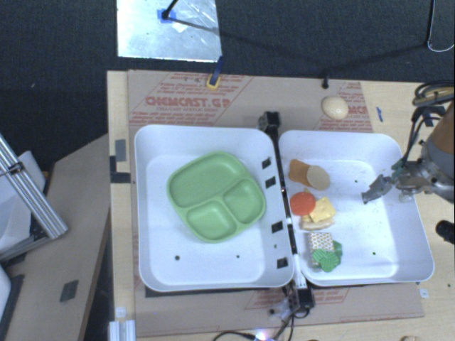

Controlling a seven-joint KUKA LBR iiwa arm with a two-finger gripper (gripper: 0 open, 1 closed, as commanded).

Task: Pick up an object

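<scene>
Camera view: hand [375, 190] over right bin [398, 258], apparently empty.

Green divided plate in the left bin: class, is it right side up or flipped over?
Right side up: the green divided plate in the left bin shows its three hollow compartments facing upward.

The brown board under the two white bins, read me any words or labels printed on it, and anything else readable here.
"CHEMCAST G P" in red on the brown board, above the left bin; the last letters are uncertain.
Red print on the board above the right bin: too blurred to read.
Red print along the board's front edge: too blurred to read.
</scene>
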